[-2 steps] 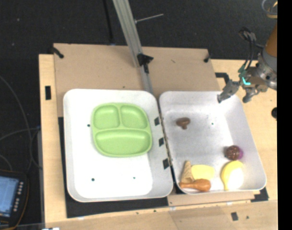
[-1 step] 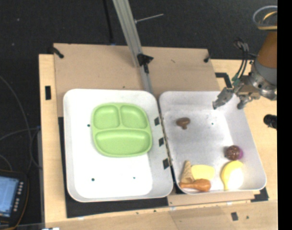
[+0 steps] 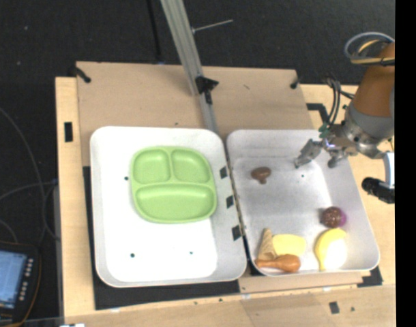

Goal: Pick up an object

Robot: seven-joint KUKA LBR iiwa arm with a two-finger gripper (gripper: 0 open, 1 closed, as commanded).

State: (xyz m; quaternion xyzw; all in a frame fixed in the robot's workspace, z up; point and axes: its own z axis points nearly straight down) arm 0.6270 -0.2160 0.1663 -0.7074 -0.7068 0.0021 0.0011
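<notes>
My gripper (image 3: 321, 156) hangs over the back right corner of the right bin (image 3: 283, 189), its two fingers spread open with nothing between them. Below and left of it a small brown mushroom-shaped piece (image 3: 260, 174) lies on the bin floor. Toward the bin's front sit a dark red round fruit (image 3: 333, 216), a yellow banana-like piece (image 3: 330, 247), a pale yellow block (image 3: 289, 244), a tan wedge (image 3: 266, 244) and an orange drumstick-like piece (image 3: 283, 263). All of these lie apart from the gripper.
The left bin (image 3: 112, 244) holds a green divided plate (image 3: 173, 184). A slanted metal pole (image 3: 187, 53) rises from between the bins toward the back. A tablet (image 3: 10, 278) rests off the bench at the lower left.
</notes>
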